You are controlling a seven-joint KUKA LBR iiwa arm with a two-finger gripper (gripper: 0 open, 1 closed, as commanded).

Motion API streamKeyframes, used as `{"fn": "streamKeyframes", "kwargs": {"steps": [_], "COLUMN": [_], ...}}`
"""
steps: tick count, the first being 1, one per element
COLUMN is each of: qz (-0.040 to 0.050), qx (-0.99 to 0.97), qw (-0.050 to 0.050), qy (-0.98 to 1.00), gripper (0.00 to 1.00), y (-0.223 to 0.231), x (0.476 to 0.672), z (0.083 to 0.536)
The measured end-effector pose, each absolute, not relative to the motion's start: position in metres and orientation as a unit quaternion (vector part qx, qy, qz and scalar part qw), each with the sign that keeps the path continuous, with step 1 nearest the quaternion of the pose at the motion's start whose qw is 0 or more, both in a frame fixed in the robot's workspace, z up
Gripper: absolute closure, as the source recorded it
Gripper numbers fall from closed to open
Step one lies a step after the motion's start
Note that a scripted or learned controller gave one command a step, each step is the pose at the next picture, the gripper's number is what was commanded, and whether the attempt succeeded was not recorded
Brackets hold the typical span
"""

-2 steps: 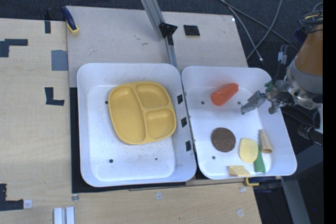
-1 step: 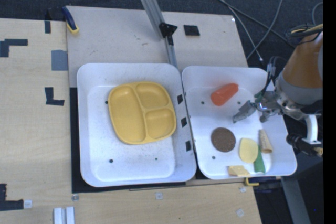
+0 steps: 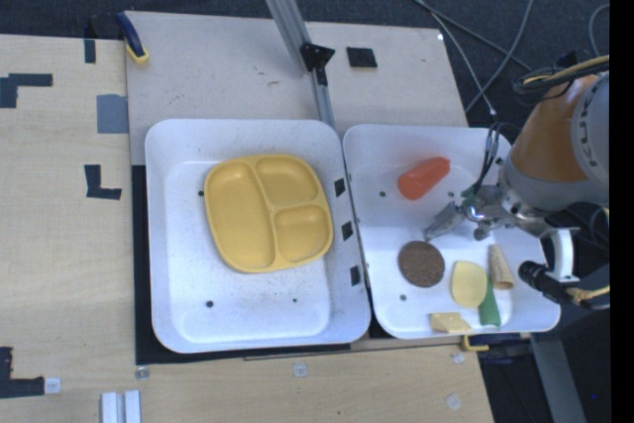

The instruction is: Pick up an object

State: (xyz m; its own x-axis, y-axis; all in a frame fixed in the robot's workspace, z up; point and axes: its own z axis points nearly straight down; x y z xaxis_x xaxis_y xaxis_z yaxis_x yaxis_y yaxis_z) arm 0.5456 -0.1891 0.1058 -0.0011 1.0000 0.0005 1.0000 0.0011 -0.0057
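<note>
Start at the gripper (image 3: 446,221): it hangs low over the right bin (image 3: 369,213), between the orange carrot-like piece (image 3: 423,177) and the brown round disc (image 3: 422,264). Whether it is open or closed cannot be determined at this resolution, and nothing can be confirmed as grasped.

Judge the step in hand as the approach: no object has yet been lifted. The nearest candidates are the carrot-like piece just above the tip and the brown disc just below it. The next move calls for centring over one of them, descending, and closing on it squarely.

Further out, note the pale yellow piece (image 3: 470,282), the tan cone (image 3: 500,266), the green piece (image 3: 489,306) and a small yellow block (image 3: 451,321) clustered at the bin's near right corner. The left bin (image 3: 168,213) carries a yellow divided plate (image 3: 267,211).

The wrist and arm body cover the bin's right wall. The small items touch or overlap; their exact identities are hard to make out.
</note>
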Motion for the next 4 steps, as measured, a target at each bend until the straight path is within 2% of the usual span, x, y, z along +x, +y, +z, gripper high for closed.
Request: {"fn": "streamKeyframes", "kwargs": {"steps": [1, 2, 4], "qz": [0.0002, -0.0013, -0.0008], "qx": [-0.707, -0.707, -0.707], "qw": [-0.001, -0.004, -0.001], "qy": [-0.707, -0.707, -0.708], "gripper": [0.0, 1.0, 1.0], "y": [-0.189, -0.189, -0.184], "x": [0.547, 0.548, 0.537], "z": [0.086, 0.099, 0.207]}}
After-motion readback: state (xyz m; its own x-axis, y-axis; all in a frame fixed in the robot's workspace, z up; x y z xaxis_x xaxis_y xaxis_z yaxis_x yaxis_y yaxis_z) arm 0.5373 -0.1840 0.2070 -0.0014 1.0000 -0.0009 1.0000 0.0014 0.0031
